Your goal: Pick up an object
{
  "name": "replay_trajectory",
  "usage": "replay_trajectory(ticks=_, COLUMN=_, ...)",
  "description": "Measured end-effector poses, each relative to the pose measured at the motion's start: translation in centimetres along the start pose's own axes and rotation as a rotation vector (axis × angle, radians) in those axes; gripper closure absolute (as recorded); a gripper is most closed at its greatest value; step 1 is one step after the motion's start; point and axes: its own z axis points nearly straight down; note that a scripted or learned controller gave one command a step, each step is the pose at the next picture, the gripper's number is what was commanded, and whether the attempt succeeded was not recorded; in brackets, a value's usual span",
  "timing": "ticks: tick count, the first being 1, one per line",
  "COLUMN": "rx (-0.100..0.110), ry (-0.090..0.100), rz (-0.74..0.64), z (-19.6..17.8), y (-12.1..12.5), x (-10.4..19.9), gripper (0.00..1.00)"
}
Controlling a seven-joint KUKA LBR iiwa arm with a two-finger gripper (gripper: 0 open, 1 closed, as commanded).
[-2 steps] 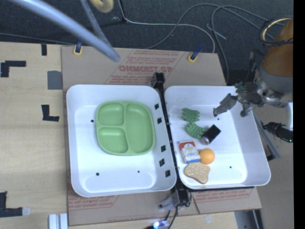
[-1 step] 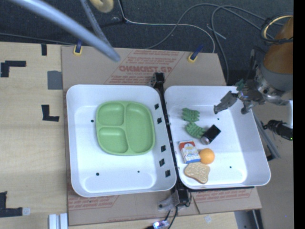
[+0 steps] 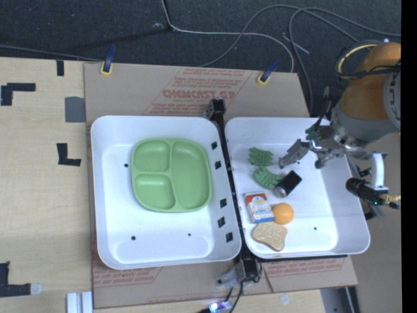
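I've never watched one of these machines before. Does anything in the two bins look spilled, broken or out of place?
Nothing stands out. The green divided plate lies flat in the left bin. In the right bin, the green pieces, black cylinder, small carton, orange ball and bread slice lie loosely clustered, none visibly damaged.

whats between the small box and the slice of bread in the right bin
Nothing separate: in the camera view the small box and bread slice nearly touch, with the orange ball beside them.
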Motion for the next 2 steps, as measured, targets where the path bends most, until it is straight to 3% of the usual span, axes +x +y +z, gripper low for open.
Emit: replay_trajectory(ticks=2, rx=-0.003, ry=0.0, rz=0.0, z=10.4, y=0.2, x=0.9, gripper=0.0)
